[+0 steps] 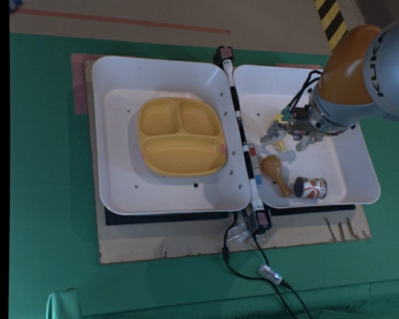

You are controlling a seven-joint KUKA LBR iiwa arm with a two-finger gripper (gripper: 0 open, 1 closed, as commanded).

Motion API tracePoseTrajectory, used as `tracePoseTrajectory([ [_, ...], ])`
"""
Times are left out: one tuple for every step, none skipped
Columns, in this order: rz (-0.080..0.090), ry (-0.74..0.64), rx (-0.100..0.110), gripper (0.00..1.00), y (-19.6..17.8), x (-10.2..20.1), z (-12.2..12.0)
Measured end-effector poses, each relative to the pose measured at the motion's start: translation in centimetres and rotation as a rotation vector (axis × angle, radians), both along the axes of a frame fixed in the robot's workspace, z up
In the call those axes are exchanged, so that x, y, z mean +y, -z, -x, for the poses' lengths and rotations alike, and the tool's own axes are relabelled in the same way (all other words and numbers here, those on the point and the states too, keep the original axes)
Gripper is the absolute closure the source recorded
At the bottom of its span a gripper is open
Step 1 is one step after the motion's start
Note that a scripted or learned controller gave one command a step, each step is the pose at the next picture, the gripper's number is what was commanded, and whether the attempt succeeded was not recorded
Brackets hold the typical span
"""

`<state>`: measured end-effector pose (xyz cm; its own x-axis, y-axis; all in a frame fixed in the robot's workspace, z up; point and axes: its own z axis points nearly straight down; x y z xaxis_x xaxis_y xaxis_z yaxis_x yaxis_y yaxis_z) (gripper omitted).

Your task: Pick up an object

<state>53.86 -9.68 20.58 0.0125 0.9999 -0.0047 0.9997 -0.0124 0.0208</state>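
In the right bin (356, 171) lie a brown wooden drumstick-shaped object (275, 173) and a small red-and-white can (310, 187) on its side, both near the front wall. A small yellow piece (280, 145) lies just behind the drumstick. My gripper (288, 139) hangs over the bin's middle, above and slightly behind these objects. Its two grey fingers (272, 135) are spread apart, so it is open, and nothing shows between them. The yellow piece sits just below the left finger.
The left bin (120, 78) holds a yellow divided plate (181, 137). A black-and-white divider strip (243, 145) runs between the bins. Cables (269, 271) trail off the bench's front. The arm's orange and grey body (366, 72) overhangs the right bin's back right corner.
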Motion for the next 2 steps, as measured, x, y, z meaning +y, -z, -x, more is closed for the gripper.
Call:
tracePoseTrajectory([
  [0.003,0.006,-0.011,1.00,-1.41,-0.20,-0.21],
  [0.002,0.006,-0.011,0.00,-1.41,-0.20,-0.21],
])
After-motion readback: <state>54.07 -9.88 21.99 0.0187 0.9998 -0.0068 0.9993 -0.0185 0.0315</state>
